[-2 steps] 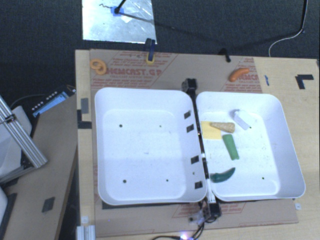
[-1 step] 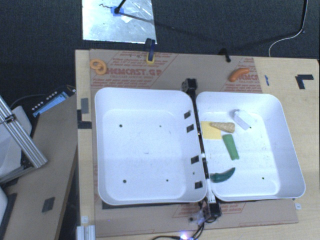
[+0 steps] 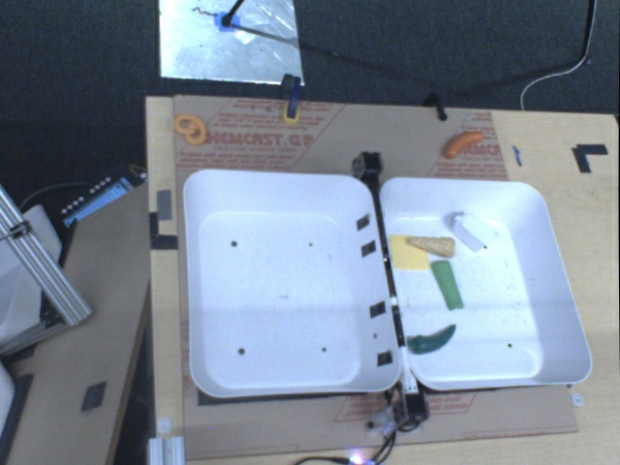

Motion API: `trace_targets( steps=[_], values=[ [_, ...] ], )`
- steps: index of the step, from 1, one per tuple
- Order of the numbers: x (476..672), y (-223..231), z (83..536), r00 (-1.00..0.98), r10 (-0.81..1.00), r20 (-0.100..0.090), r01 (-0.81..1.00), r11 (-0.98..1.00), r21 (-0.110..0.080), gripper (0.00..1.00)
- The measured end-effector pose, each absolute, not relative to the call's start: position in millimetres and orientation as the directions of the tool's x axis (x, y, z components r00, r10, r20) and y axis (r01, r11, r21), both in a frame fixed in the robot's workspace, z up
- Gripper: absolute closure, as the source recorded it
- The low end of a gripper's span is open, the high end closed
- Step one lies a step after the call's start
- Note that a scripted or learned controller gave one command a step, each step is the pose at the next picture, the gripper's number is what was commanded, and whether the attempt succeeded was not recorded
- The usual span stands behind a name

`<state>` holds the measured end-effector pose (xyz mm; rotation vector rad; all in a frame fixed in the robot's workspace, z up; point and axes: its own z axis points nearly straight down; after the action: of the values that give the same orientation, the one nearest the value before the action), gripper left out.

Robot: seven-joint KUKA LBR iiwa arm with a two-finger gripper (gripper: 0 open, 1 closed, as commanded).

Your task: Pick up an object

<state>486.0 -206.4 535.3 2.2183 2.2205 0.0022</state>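
The right white bin (image 3: 557, 260) holds several small objects. A yellow flat piece (image 3: 405, 255) lies at its left side with a tan wedge (image 3: 433, 245) on top of it. A white-grey block (image 3: 468, 232) sits just to the right of the wedge. A green stick (image 3: 447, 284) lies below them, and a dark teal curved piece (image 3: 431, 339) rests near the bin's lower left.
The left white bin (image 3: 281, 279) sits beside the right one, joined by a black clipped divider (image 3: 380, 260). On the cardboard base lie an orange ring (image 3: 191, 128), a yellow-blue clamp (image 3: 291, 100) and an orange sausage-shaped toy (image 3: 463, 143). A metal frame (image 3: 39, 269) stands at the left.
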Motion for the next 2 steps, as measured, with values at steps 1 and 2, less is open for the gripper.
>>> trace_targets(
  steps=[1, 2],
  values=[
    [486.0, -159, 365, -0.007, 1.000, 0.005, 1.000, 0.007, -0.013, 1.00],
    [486.9, -190, 490, 0.000, 1.000, -0.007, 1.000, 0.000, 0.017, 1.00]
  ],
)
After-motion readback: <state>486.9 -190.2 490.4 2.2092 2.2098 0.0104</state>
